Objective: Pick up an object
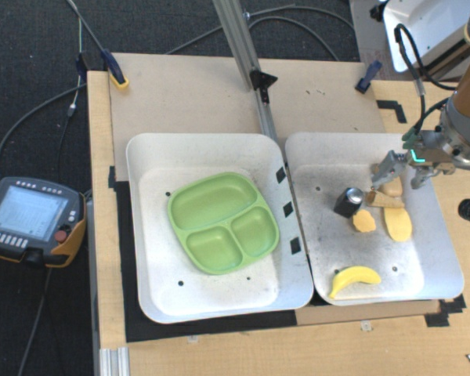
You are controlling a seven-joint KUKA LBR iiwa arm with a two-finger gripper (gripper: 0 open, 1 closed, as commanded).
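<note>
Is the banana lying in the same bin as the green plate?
No, the banana lies in the right bin, while the green plate sits in the left bin.

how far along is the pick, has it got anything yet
Done: the gripper has reached the right bin, above the cluster of objects. In hand: nothing visibly held; its fingers look spread, apart from the black can, the tan pieces and the banana, which all lie on the bin floor. Left: descend, close on one, lift.
</note>
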